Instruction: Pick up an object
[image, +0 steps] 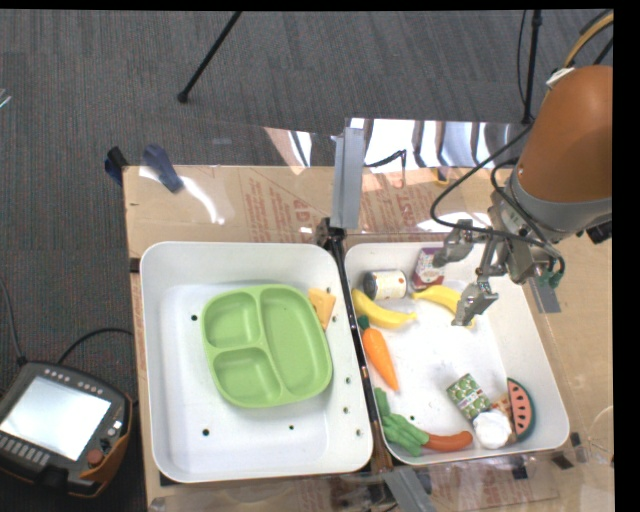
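White right bin (520, 340) holds a curved yellow banana (380, 312).

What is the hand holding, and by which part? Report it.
Nothing shows between the fingers of the grey two-finger hand. It hangs over the right white bin, just right of the small yellow plastic banana, with no object gripped.

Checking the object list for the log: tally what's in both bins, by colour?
Yellow: 3, two bananas, a wedge
Orange: 1, carrot
Green: 3, divided plate, pea pods, carton
Red: 2, sausage, watermelon slice
White: 2, can, cup
Purple: 1, pouch
Total: 12
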